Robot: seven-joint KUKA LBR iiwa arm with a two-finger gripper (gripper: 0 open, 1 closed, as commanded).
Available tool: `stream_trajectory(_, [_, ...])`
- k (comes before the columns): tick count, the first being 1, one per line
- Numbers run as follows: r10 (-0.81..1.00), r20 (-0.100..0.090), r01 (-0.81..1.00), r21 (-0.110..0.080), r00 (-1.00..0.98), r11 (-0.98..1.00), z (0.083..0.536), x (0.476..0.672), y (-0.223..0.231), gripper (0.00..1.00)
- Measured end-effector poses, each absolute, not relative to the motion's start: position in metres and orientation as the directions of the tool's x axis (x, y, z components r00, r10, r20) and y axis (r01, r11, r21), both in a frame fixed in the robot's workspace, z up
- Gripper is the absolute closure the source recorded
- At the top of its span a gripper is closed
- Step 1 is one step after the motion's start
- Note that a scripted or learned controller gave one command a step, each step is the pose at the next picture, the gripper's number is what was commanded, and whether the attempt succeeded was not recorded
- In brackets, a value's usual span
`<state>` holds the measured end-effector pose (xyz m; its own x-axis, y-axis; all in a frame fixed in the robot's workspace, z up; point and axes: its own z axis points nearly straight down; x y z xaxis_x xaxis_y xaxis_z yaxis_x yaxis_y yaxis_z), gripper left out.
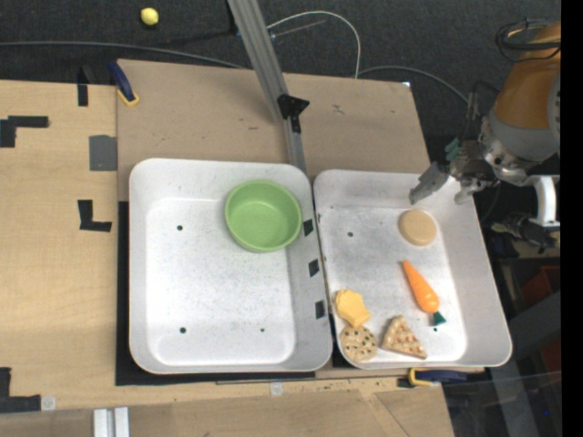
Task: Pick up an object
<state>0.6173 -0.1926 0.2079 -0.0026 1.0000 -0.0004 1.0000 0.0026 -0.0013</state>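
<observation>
A: What lies along the near edge of the right bin (474, 280)?
B: A round cookie (358, 342) near its near left corner, touching a pizza slice (402, 338) to its right. Just behind the cookie sits a yellow piece (352, 307).
A: And further in?
B: A toy carrot (421, 289) lies toward the right wall, green tip pointing at the near edge. Behind it, close to the far right corner, rests a tan round disc (418, 227).
A: The left bin (150, 271)?
B: It carries a green bowl (263, 214), upright, by its far right corner.
A: Where is the gripper (444, 185)?
B: Over the far right corner of the right bin, just behind the tan disc and apart from it. Its fingers stand parted and nothing sits between them.
A: Beyond the bins?
B: A grey pole (262, 53) slants up from the far edge between them, and a small yellow ball (149, 15) lies on the dark floor at the far left.
</observation>
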Motion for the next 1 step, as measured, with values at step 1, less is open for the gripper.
stream_trajectory(1, [1.000, -0.001, 1.000, -0.002, -0.002, 0.002, 0.2079, 0.6173, -0.1926, 0.00])
